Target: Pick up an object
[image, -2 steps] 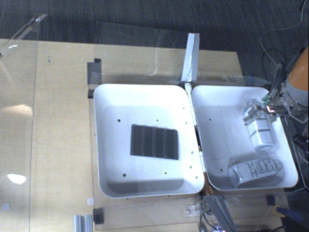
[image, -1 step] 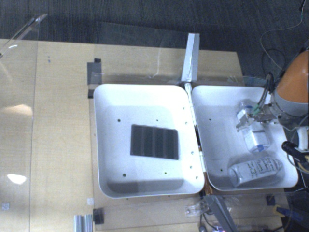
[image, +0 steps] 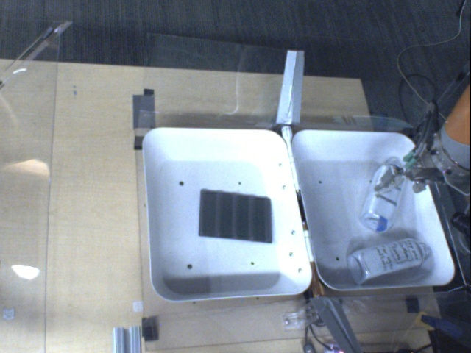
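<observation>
Counter: pale wood, wide and bare on the left, with glare patches there; dark carpet lies beyond its far edge.
Left bin: white and shallow, its right rim just beside the right bin's left rim, a narrow seam between them. Plenty of open floor around its one item.
Right bin: white, same build; its left half is bare floor, and its things crowd toward the right wall and near-right corner.
Pad: dark ribbed rectangle lying flat near the middle of the left bin, well apart from all four walls.
Arm: comes in over the right bin's right rim, orange band at the frame edge, grey wrist below it.
Remote: grey, with rows of buttons, lying flat in the near-right corner of the right bin, close to the near wall and just short of the right wall.
Bottle: clear plastic with a blue cap at its near end, tilted, in the right half of the right bin, just above the remote and near the right wall.
Gripper: sits right at the bottle's far end, low over the bin, close to the right rim.
Fingers: cannot tell whether they are spread or closed, or whether the bottle is between them.
</observation>
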`<state>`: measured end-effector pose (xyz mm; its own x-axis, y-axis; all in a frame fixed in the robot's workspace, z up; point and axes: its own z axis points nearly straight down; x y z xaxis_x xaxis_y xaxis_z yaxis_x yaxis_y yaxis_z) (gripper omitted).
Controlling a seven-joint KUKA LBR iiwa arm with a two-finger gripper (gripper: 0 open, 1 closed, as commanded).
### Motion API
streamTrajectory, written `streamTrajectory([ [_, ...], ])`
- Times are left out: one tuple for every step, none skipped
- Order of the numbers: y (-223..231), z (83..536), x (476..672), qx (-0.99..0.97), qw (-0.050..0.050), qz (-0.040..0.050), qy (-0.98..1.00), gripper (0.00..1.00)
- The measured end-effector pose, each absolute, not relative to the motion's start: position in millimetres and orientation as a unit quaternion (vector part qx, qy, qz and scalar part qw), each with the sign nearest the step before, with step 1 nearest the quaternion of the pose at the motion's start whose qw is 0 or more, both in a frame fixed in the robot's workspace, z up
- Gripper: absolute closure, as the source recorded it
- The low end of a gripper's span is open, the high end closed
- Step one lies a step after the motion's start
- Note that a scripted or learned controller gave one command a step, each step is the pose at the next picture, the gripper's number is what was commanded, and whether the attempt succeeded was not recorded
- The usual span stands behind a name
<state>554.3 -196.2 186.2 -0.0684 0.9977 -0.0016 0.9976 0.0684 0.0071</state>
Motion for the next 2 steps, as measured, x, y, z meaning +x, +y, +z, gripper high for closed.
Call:
streamTrajectory([
  [-203,114,567.2,0.640,0.003,0.0019,0.768,0.00],
  [-205,139,546.3,0.638,0.003,0.0018,0.770,0.00],
])
